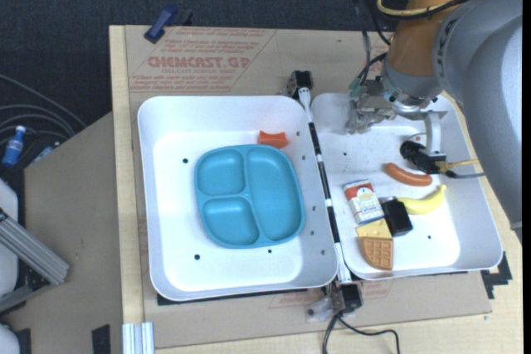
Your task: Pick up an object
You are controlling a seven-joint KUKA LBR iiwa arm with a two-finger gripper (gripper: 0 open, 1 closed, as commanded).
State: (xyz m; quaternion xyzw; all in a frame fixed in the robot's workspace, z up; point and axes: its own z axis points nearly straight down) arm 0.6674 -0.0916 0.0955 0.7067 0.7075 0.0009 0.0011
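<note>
arm [489, 79] cut off at right edge

Only text I can read is red print on the cardboard sheet [207, 54], just behind the left bin [158, 203]: "CHEMCAST G.P" in big letters. Smaller red lines sit above and below it, too small to make out. The small carton [362, 202] in the right bin [473, 249] has a label, unreadable.

Blue divided plate [249, 196], orange block [273, 139], yellow banana [426, 201], red-brown sausage [407, 174], white bins [166, 124].
</note>
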